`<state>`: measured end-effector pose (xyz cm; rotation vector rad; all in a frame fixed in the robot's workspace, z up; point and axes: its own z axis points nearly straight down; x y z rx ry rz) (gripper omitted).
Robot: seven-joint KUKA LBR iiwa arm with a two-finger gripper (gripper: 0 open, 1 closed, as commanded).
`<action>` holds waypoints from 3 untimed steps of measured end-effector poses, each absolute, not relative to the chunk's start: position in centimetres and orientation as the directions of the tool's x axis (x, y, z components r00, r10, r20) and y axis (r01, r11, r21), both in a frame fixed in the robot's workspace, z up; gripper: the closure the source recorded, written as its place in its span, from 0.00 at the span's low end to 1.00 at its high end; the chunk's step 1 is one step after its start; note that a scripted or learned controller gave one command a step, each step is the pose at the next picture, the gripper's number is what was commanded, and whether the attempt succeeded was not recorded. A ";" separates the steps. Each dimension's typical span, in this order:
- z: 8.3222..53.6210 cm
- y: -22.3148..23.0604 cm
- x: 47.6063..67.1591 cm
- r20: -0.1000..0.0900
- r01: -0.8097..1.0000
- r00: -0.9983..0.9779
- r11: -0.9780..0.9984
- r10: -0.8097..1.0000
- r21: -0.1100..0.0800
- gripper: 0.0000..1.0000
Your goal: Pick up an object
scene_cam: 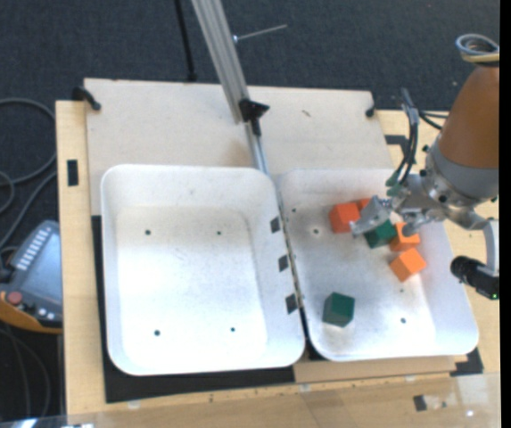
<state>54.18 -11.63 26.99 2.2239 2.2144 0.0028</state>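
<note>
Where jaws hang: green block beneath.

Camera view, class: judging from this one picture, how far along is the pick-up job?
Done: the grey arm's pincer has reached the right white bin and sits low among a cluster of blocks, at a small dark green block. In hand: nothing visibly held. Left: grip and lift one; the orange cube and green cube lie untouched.
</note>
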 end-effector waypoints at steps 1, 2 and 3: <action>36.0 -10.1 54.3 -0.002 1.000 -0.004 0.004 1.000 0.010 0.00; 38.7 -11.1 51.0 -0.002 1.000 0.000 0.000 1.000 0.006 0.00; 20.8 -10.9 57.7 -0.001 1.000 0.000 0.000 1.000 -0.006 0.00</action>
